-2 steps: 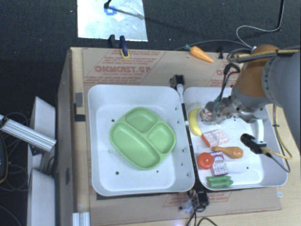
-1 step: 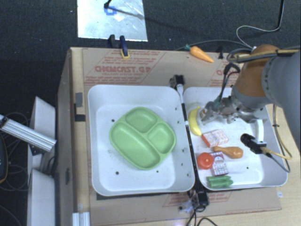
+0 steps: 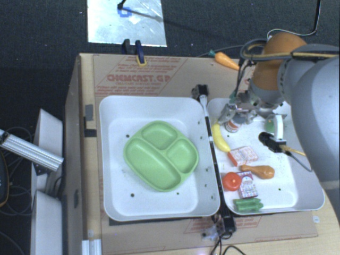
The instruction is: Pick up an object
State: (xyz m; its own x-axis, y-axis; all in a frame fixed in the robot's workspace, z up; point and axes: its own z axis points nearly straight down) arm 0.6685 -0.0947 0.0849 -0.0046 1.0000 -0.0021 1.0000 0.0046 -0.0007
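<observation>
Green plate (image 3: 161, 154) in L bin (image 3: 114, 142)

Red block lettering runs across the brown cardboard sheet (image 3: 139, 78) that lies under the two bins, just beyond the far rim of the left bin (image 3: 114, 158). It looks like "CHEMCAST GP", though the last letters are soft. A line of smaller red print sits beneath it, too small to read. The small red-and-white packets (image 3: 243, 155) in the right bin carry print that cannot be made out.
</observation>
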